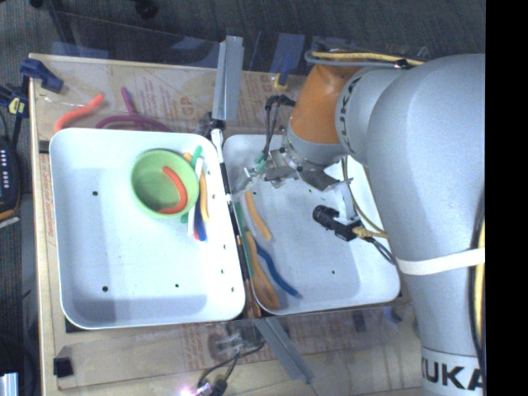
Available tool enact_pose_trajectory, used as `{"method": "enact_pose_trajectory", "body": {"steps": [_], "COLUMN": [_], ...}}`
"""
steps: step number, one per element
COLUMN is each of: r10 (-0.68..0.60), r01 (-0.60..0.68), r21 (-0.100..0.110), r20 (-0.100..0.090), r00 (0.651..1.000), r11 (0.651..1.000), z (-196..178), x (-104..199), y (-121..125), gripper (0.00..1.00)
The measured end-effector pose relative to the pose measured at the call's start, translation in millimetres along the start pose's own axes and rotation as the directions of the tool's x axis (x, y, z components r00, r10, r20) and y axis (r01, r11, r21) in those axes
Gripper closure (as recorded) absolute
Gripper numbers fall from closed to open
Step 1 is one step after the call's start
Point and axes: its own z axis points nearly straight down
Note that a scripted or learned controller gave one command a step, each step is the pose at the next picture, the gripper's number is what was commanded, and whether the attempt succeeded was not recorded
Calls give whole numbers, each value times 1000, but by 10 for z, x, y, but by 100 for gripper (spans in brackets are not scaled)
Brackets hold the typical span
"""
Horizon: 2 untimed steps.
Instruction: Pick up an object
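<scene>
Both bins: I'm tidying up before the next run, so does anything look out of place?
Mostly no. The green bowl sits upright in the left bin, an orange strip curled inside. Thin orange and blue pieces lie along the right bin's left wall. Pink and orange items lie on the bench outside the bins.

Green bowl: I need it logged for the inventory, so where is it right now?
The green bowl sits in the left bin, toward its upper right part, with an orange strip curled inside it and thin sticks lying against its right side.

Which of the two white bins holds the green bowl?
The left bin holds the green bowl, near its upper right corner. The right bin, under the gripper, holds only thin stick-like pieces along its left wall.
</scene>
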Motion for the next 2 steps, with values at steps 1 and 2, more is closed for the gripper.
{"method": "enact_pose_trajectory", "body": {"steps": [1, 2], "r10": [57, 51], "r01": [-57, -51], "r21": [-5, -2], "r20": [6, -5], "r00": [998, 999], "r11": [998, 999], "z": [191, 96], "x": [7, 54], "y": [-149, -135], "gripper": [0, 100]}}
